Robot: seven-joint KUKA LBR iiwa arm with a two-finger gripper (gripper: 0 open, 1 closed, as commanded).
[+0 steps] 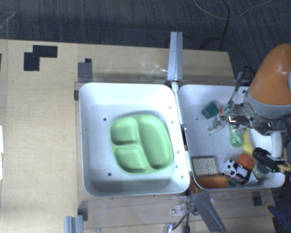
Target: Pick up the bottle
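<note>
A small pale green bottle [236, 138] lies in the right bin [199, 140], near its middle right. My gripper [218, 123] hangs over the same bin, just left of and slightly above the bottle. The grey wrist and the orange band [275, 76] reach in from the right. Nothing can be seen held in the gripper. A teal object [210, 110] sits just up and left of the gripper.
The left bin [94, 130] holds a green divided tray [141, 143]. Along the right bin's near edge lie a checkered pad [204, 165], a brown oblong item [213, 181], a black-and-white toy [234, 169] and an orange-red piece [245, 160]. A white cup [271, 143] stands at the right.
</note>
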